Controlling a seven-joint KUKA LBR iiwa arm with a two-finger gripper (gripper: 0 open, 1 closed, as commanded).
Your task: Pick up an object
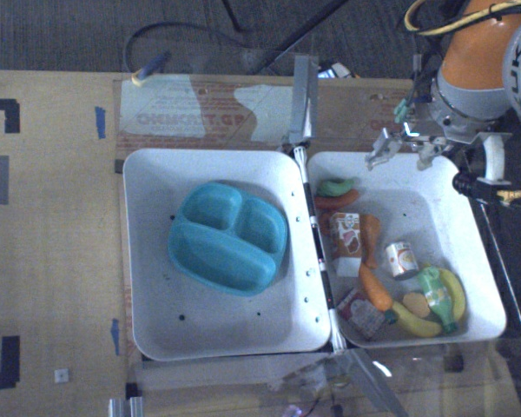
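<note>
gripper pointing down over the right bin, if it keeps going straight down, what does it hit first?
Probably bare floor at the back of the right bin. The gripper hangs above its far edge, away from the toy food; depth is uncertain.

The two white bins (148, 259) look like smooth plastic with a slight shine. In the left bin, the blue divided tray (228, 237) seems to be matt plastic. Right of this tray, the banana (434, 313) and the carrot (374, 289) look like glossy toy plastic, and the small can (401, 259) has a paper-like label. The surface (52, 233) looks like matt wood board.
</note>
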